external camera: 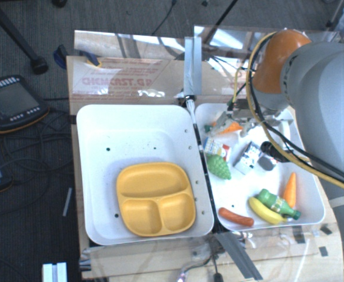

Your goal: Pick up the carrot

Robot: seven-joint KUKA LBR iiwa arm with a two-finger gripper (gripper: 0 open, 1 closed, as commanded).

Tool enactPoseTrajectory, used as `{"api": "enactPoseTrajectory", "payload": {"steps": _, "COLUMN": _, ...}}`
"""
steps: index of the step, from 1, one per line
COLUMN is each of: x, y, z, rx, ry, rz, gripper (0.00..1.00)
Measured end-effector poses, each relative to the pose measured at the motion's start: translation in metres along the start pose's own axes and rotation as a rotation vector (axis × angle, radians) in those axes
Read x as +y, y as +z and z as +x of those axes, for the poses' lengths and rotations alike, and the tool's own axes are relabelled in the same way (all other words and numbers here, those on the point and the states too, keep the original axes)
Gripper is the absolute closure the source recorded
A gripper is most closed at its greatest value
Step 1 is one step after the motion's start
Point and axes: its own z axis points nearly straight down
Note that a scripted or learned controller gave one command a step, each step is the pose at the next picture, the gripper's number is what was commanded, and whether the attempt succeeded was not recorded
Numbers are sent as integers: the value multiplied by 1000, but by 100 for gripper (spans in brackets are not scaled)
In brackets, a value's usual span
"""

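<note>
The carrot (290, 190) is a short orange cone lying near the right wall of the right bin (313, 216), pointed end up. It lies apart from the other items, just above a green bottle (280, 204). My arm comes in from the upper right, with its orange band (277, 60) high over the bin's back edge. The gripper (248, 156) hangs low over the middle of the right bin, left of and above the carrot, about a hand's width away. Nothing shows between its fingers.
A yellow banana (264, 211) and a red sausage (236, 217) lie along the right bin's front. A green leafy toy (219, 167) and a small packet (215, 148) sit by the divider. A yellow divided plate (155, 197) rests in the left bin (101, 134).
</note>
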Motion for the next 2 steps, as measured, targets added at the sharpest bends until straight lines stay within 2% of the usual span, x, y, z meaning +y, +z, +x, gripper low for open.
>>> {"api": "enactPoseTrajectory", "payload": {"steps": 1, "x": 2, "y": 9, "z": -6, "rx": 13, "ry": 9, "rz": 3, "gripper": 0}}
{"api": "enactPoseTrajectory", "payload": {"steps": 2, "x": -1, "y": 3, "z": -6, "rx": 12, "ry": 8, "rz": 13, "gripper": 100}}
